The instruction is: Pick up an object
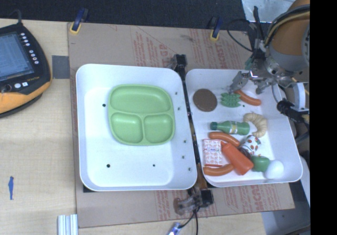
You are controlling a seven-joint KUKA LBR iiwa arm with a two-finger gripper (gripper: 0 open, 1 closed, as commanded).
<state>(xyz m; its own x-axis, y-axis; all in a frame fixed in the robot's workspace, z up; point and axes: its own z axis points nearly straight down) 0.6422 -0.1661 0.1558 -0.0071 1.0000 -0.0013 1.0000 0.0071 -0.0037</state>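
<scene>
My gripper [249,82] hangs over the far end of the right bin [293,139], with its fingers spread open and nothing between them. Just below it lie a small red-orange sausage [249,97] and a green leafy toy [229,100]. A brown round patty [205,99] sits to their left. Nearer the front of this bin are a green bottle [230,127], a beige croissant [257,121], a carrot [237,158], a second sausage [218,170], a red-and-white packet [211,152] and a white egg [274,168].
The left bin [95,165] holds a green divided plate [141,114]. An orange-edged teach pendant [21,70] lies on the bench at far left. Clamps [215,27] and cables sit along the far edge of the brown board.
</scene>
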